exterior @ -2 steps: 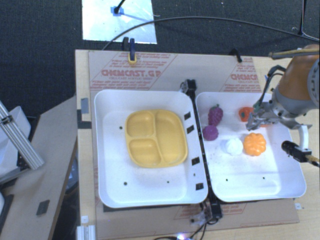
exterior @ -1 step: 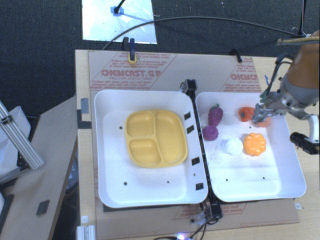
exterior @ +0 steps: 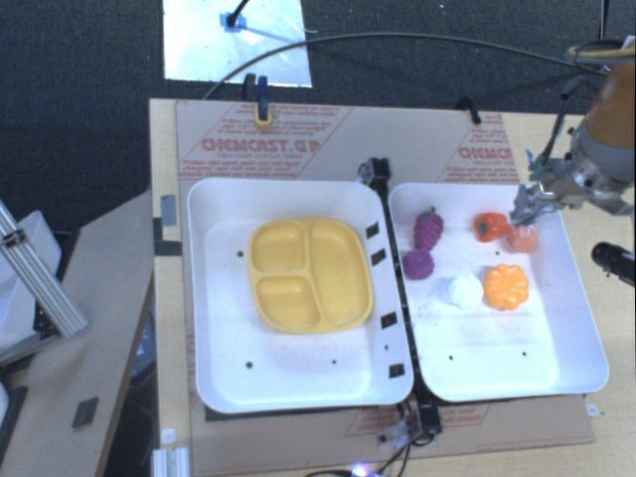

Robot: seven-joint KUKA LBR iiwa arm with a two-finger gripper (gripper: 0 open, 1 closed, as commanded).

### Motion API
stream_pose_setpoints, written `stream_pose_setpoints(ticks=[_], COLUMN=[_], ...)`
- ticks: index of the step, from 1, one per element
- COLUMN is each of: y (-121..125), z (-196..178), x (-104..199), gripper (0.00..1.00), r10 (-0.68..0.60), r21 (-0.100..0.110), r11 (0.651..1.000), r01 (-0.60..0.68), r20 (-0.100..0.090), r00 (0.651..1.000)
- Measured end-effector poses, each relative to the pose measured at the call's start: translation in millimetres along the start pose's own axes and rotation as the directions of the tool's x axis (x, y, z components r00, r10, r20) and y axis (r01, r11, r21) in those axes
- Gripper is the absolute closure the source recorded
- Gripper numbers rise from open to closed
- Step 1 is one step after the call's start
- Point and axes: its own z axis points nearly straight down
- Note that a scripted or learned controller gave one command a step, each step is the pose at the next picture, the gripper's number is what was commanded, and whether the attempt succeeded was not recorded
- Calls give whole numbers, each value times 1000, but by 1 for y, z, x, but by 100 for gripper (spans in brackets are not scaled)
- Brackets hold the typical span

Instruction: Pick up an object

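Presently: end effector [exterior: 528, 213], finger state indiscernible, directly above pink piece [exterior: 524, 238]; orange-red piece [exterior: 489, 227] just left of pink piece, in right bin [exterior: 581, 306].

robot lab: taped cardboard bench [exterior: 328, 132], white bins [exterior: 224, 366], aluminium rail [exterior: 40, 281].

A yellow divided tray [exterior: 304, 274] is being shown against the white left bin [exterior: 214, 296]. In the white right bin [exterior: 566, 356], purple is being displayed by a grape bunch [exterior: 428, 229] and a smaller fruit [exterior: 418, 263], orange by a pumpkin [exterior: 506, 286], red-orange by another piece [exterior: 489, 227], white by a small lump [exterior: 463, 291].
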Motion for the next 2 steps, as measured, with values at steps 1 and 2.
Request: stream_pose_setpoints(ticks=[1, 2], y=[1, 3], z=[-6, -11], x=[0, 48], gripper=[100, 100], r10=[0, -3], r21=[4, 4], r11=[1000, 1000], r01=[0, 3], r20=[-1, -3], r00=[1000, 1000])
